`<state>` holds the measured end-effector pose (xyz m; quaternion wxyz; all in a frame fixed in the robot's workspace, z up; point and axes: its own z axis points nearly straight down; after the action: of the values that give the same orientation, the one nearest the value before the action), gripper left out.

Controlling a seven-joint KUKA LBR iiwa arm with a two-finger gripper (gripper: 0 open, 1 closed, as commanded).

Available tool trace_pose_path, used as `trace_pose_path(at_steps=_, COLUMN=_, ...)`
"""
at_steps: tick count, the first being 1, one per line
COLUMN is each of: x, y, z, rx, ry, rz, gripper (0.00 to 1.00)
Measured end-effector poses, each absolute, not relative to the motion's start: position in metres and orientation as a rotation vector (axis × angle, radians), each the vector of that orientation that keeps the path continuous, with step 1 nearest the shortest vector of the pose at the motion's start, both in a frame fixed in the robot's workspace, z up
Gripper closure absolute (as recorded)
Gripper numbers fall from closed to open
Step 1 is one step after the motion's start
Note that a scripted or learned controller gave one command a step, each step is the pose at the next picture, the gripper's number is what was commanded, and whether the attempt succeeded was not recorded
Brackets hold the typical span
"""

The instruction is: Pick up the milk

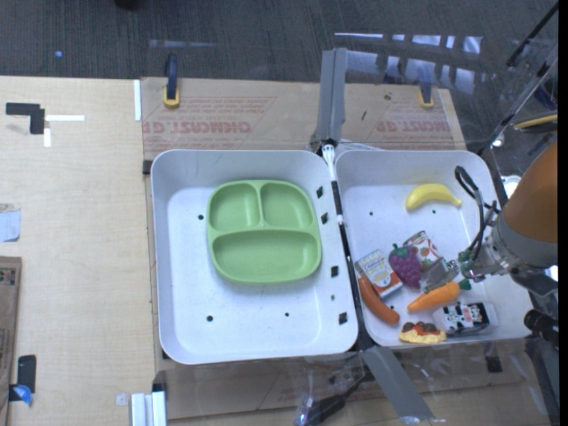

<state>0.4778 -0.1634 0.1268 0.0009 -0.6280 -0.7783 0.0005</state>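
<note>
The milk looks like a small white carton with black patches, lying on its side near the front right corner of the right bin. My gripper is low in that bin, up and to the left of the milk, just above the orange carrot and beside the purple grapes. The gripper does not touch the milk, and nothing shows in its grasp. The grey arm with its orange band reaches in from the right.
The right bin also holds a banana, a red and white carton, a small white and orange box, a sausage and a pizza slice. A green divided plate lies in the left bin.
</note>
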Motion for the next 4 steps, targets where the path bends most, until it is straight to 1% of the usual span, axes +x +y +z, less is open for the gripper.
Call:
trace_pose_path(at_steps=1, x=0.477, y=-0.135, z=0.111, rx=-1.884, ry=-2.509, rz=0.002, gripper=0.0)
trace_pose_path(at_steps=2, x=0.484, y=-0.148, z=0.172, rx=-2.136, ry=-2.303, rz=0.003, gripper=0.0)
trace_pose_path(at_steps=3, x=0.523, y=-0.201, z=0.107, rx=-2.259, ry=-2.179, rz=0.006, gripper=0.0)
trace_pose_path(at_steps=4, x=0.526, y=-0.177, z=0.116, rx=-2.156, ry=-2.28, rz=0.004, gripper=0.0)
